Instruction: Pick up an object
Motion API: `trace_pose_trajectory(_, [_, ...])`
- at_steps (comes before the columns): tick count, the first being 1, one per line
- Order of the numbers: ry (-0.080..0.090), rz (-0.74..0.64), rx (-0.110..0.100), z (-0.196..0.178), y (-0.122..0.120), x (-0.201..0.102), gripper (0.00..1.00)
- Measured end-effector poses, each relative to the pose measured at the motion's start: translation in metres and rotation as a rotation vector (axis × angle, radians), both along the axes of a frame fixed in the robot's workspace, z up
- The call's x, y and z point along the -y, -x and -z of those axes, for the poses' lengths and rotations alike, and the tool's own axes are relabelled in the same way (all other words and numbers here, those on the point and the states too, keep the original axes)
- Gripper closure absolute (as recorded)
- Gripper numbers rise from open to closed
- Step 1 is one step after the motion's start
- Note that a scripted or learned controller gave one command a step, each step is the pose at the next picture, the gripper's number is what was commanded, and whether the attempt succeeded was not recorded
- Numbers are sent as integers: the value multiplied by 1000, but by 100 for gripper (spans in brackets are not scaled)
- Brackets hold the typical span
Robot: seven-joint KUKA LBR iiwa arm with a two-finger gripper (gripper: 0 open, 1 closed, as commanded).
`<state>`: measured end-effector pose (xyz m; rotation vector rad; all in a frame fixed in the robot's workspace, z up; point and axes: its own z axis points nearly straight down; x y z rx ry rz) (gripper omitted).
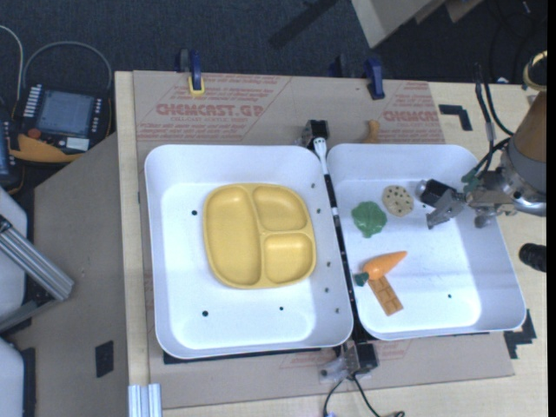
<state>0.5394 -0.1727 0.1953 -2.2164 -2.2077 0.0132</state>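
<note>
Approach step: my gripper (441, 205) hangs in the right bin (495, 259), fingers apart, nothing grasped. Cookie (398, 200) sits just at its 9 o'clock. Next: shift toward 9, descend, clench.

Smooth plastics on a matt board-covered desk

The two white bins, left (169, 233) and right (486, 276), look like smooth moulded plastic with a soft sheen. The yellow divided plate (258, 233) appears as satin plastic, its three wells catching mild highlights. The desk (261, 102) is covered with matt brown cardboard printed in red. The green broccoli toy (368, 218) looks bumpy and dull; the orange carrot toy (385, 263) smooth and plastic; the cookie (398, 200) tan, speckled and matt; the tan block (387, 296) possibly wood or plastic. The pincer (441, 205) shows dark matt and grey metallic parts. Blue clamps (193, 63) look plastic-coated.
</note>
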Motion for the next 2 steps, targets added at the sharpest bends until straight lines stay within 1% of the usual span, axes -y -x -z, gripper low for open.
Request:
trace_pose_trajectory(1, [3,-4,15,-8,-3,-1,0])
trace_pose_trajectory(2, [2,-4,10,36,-8,0,0])
